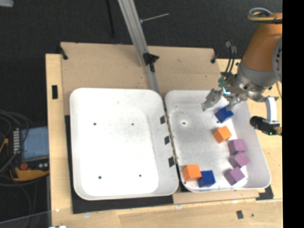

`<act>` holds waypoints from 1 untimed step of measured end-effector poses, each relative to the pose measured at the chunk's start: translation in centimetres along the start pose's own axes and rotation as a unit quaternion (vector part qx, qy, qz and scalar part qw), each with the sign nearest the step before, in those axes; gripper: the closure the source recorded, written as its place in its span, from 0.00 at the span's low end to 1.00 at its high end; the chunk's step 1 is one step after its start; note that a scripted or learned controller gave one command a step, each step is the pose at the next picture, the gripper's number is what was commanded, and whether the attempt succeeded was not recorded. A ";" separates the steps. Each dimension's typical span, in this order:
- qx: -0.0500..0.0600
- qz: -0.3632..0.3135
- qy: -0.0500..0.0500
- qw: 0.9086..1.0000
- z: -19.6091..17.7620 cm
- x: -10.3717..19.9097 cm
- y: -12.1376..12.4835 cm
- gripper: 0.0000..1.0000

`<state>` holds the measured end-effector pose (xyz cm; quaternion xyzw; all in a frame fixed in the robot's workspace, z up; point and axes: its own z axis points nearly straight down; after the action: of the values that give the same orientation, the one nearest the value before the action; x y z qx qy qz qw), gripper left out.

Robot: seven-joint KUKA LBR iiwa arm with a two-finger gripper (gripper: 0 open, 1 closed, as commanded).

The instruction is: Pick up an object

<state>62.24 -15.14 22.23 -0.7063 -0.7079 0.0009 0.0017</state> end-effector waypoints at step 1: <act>-0.002 -0.001 -0.001 1.000 -0.3 0.0 0.1 0.00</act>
<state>62.34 -15.16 22.51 -0.7059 -0.7083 -0.0002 -0.0005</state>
